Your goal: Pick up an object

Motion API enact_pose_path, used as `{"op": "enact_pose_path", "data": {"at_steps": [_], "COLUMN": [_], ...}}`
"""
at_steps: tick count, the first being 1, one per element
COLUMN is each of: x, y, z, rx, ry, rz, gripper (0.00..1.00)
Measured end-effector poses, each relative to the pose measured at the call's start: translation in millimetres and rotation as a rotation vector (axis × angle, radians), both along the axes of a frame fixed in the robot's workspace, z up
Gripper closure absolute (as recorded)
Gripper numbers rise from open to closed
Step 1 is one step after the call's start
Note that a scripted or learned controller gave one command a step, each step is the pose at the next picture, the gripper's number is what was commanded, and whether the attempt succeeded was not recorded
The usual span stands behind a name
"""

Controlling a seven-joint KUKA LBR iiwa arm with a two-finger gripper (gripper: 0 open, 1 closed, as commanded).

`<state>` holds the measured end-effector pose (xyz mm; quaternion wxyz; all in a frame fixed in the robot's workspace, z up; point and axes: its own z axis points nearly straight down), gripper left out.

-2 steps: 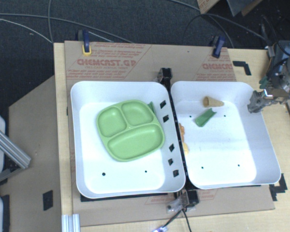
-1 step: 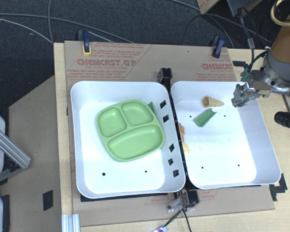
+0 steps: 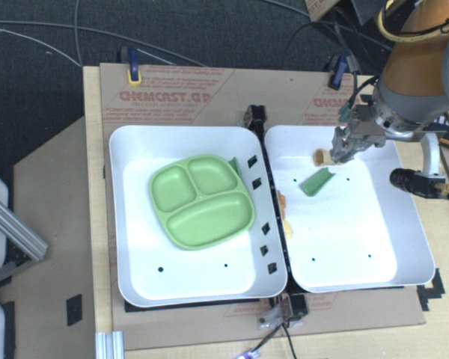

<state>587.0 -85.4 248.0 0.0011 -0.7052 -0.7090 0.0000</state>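
A small green flat object (image 3: 315, 182) lies in the right bin (image 3: 374, 260), toward its far left. A small tan piece (image 3: 321, 157) sits just behind it. My gripper (image 3: 338, 152) hangs low over the right bin's far part, right beside the tan piece and just above and to the right of the green object. A green divided plate (image 3: 202, 200) lies in the middle of the left bin (image 3: 135, 260). A small orange-tan thing (image 3: 283, 209) rests against the right bin's left wall.
Black clips (image 3: 254, 115) line the divider between the bins. Blue clamps (image 3: 134, 62) hold the cardboard base at the back. A black fixture (image 3: 419, 182) sticks out at the right bin's right rim. Cables trail on the floor behind.
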Motion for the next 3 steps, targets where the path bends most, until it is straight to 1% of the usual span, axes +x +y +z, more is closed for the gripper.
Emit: {"op": "enact_pose_path", "data": {"at_steps": [1, 2, 3], "x": [5, 23, 28], "y": [47, 92, 142], "z": [3, -1, -17], "rx": [0.000, 0.000, 0.001], "ry": [-0.002, -0.003, 0.001], "rz": [0.000, 0.001, 0.000], "gripper": [1.00, 1.00, 1.00]}}
